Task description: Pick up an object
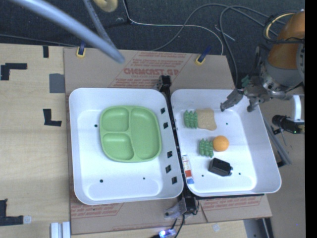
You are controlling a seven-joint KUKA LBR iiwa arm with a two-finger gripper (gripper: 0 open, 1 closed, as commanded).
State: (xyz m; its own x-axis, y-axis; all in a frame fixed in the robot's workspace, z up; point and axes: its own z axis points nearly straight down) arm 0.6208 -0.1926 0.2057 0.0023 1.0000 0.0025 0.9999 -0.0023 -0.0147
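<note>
**A:** Where does the arm stand in the job?

**B:** At the very start, I'd judge. The two-finger gripper (240,102) hangs over the upper right corner of the right-hand shallow white plastic bin (257,148), just inside its far rim. Its two dark fingers are splayed apart, and nothing sits between them.

**A:** So nothing is picked yet. What is there to choose from?

**B:** All the loose pieces lie in that right bin. A tan slice of toy bread (206,119) lies nearest the gripper, touching a green ridged toy vegetable (190,119) on its left. Below them a small orange ball (221,144) rests against a second green ridged piece (206,148). Nearer the front lies a black blocky object (220,167), and a thin white packet with red print (186,168) lies along the bin's left wall.

**A:** And the left bin?

**B:** It holds a pale green plastic tray with three compartments (131,134), lying flat.

**A:** What does the next move call for?

**B:** The gripper needs to travel left and toward the front, then come down over one piece with the fingers straddling it. The black block looks the safest pick to me: it stands apart from its neighbours. The ball may roll, and the bread lies flat and close against the green piece, which leaves little room for a finger.
</note>
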